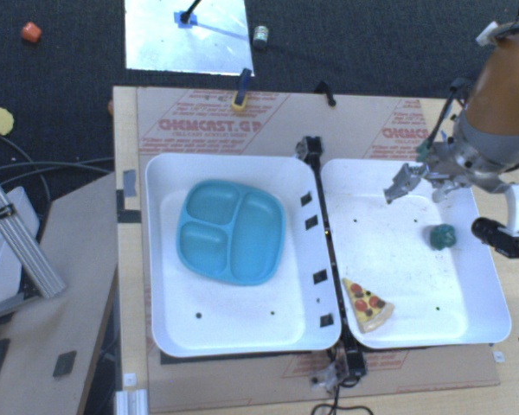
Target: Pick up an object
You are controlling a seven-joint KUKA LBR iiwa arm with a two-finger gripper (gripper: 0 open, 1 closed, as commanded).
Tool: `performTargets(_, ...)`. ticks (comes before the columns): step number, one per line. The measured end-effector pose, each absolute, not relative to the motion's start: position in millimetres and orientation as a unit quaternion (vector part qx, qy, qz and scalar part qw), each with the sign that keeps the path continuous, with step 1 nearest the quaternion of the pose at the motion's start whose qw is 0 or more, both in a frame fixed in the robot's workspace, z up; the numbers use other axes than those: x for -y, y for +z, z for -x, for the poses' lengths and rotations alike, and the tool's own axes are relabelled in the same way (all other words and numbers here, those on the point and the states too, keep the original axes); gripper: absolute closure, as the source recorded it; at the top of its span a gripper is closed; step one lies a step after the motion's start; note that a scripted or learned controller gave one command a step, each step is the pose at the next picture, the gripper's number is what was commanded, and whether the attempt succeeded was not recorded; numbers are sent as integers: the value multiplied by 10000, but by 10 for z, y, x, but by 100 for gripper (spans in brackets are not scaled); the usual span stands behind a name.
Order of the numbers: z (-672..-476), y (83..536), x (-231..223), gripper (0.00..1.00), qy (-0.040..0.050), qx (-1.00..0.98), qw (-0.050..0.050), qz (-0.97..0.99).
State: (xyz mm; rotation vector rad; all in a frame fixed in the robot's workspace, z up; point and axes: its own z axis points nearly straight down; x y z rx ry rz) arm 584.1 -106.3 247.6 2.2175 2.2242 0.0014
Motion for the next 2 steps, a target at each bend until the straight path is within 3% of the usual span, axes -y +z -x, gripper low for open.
performTargets(1, -5201, 2599, 1566, 0, -6, -7051, 9, -7091)
performTargets(2, -5242, 2703, 1523, 100, 17, -7085, 27, -7057)
